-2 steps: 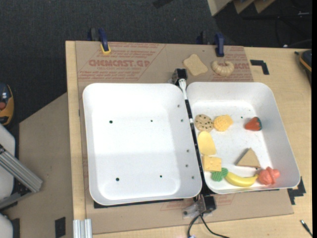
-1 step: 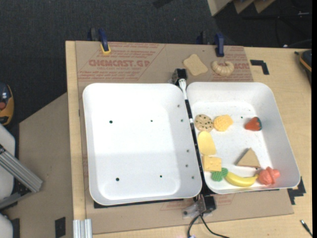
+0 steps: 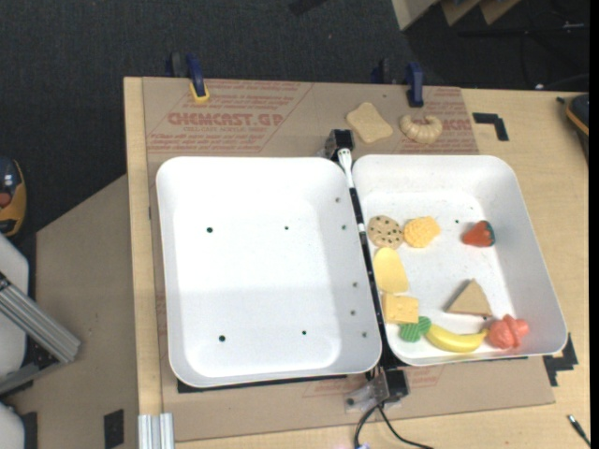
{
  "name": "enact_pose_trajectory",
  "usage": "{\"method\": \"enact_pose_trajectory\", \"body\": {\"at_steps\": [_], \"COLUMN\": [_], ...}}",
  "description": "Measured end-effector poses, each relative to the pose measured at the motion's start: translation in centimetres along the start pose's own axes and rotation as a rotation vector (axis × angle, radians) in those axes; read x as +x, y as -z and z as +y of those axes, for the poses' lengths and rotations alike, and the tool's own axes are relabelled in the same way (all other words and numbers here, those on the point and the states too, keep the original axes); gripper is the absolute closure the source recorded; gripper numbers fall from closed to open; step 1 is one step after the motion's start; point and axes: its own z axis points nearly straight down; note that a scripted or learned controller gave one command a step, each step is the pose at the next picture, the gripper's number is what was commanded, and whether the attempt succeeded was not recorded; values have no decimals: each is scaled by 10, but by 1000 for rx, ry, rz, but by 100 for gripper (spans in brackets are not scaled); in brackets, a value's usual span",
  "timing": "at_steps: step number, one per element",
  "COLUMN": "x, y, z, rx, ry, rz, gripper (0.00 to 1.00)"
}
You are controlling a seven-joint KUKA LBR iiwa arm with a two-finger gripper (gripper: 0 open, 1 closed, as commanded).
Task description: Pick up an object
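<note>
The right bin (image 3: 510, 195) holds several toy foods. A cookie (image 3: 384, 231) and an orange-yellow piece (image 3: 421, 231) lie near its left wall, with a red strawberry (image 3: 478, 235) to their right. Below them are a pale yellow slice (image 3: 390, 270), a cheese cube (image 3: 401, 308), a green piece (image 3: 414, 328), a banana (image 3: 456, 340), a brown wedge (image 3: 469, 298) and a red-pink fruit (image 3: 506, 332) along the front.
The left bin (image 3: 187, 251) stands beside the right one. Behind the bins, on the brown board (image 3: 243, 115), lie a bread slice (image 3: 369, 123) and a small pastry (image 3: 421, 127). Blue clamps (image 3: 195, 75) grip the board's back edge.
</note>
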Motion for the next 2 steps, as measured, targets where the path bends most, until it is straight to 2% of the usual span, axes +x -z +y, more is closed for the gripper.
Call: {"method": "enact_pose_trajectory", "body": {"at_steps": [1, 2], "x": [0, -1], "y": [-1, 1], "z": [70, 44], "rx": [0, 7], "ry": [0, -6], "rz": [1, 4], "gripper": [100, 100]}}
